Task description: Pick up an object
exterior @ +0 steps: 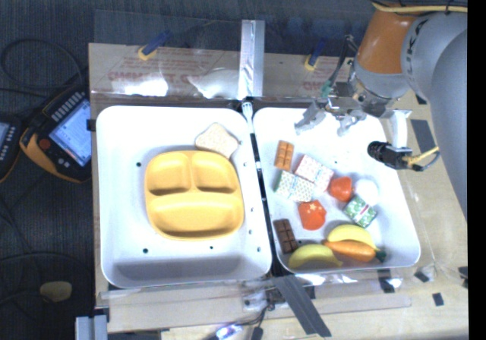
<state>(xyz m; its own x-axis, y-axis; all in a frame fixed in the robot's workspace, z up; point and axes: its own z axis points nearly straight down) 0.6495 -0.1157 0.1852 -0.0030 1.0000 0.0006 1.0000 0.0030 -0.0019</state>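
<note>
The tool (328,120) hangs with its fingers apart and nothing between them, over the upper edge of the right bin (402,213). The red tomato (341,187) lies mid-bin, lower down; it is best to descend straight over it, avoiding the neighbouring boxes.

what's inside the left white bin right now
A yellow sectioned tray and a slice of bread beside its far corner. The tray covers the left bin floor beneath it.
</note>
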